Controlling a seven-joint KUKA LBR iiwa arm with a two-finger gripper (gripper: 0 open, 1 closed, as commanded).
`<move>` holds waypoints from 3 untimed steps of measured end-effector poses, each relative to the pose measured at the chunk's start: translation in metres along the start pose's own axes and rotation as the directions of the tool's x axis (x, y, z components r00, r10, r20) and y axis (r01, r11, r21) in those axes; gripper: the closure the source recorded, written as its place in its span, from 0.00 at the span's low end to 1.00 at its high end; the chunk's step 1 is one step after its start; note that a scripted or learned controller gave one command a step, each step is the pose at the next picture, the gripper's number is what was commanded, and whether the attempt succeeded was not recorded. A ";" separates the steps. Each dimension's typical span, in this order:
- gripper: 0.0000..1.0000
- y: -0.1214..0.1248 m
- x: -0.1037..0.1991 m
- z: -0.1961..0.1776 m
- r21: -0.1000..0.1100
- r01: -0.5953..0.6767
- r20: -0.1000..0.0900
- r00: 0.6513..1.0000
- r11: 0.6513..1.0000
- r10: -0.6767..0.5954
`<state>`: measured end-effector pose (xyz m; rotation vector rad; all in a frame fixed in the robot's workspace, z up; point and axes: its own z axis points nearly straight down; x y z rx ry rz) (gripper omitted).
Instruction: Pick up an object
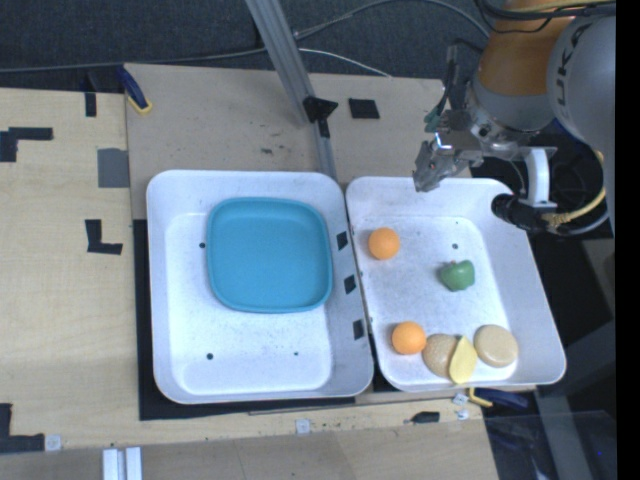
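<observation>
The gripper (432, 173) hangs over the far rim of the right bin (520, 268), at about 11 o'clock of that bin, with nothing between its tips; whether it is released or clenched I cannot tell from this angle.

The likeliest thing to take is the upper orange ball (384, 244), lying at 10 o'clock in the right bin, near the gripper and well apart from its neighbours. It looks like a small toy fruit: smooth, round, probably light and rigid, so it may roll or squirt out unless pinched across its widest middle.

At 3 o'clock sits a green pepper-like piece (458, 275), lumpier and easier to catch. At 6 o'clock a second orange ball (408, 338) touches a tan round piece (438, 353), beside a yellow wedge (462, 361) and a beige disc (495, 345); that crowding makes a clean grip harder.

The left bin (175, 268) holds a glossy blue plate (269, 254), square with rounded corners.
</observation>
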<state>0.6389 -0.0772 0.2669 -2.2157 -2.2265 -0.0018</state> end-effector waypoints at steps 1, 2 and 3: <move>1.00 -0.011 0.050 0.017 0.002 -0.001 0.001 1.000 1.000 0.001; 1.00 -0.018 0.096 0.031 0.002 -0.001 0.001 1.000 1.000 0.001; 1.00 -0.039 0.148 0.034 0.001 0.000 0.000 1.000 1.000 0.000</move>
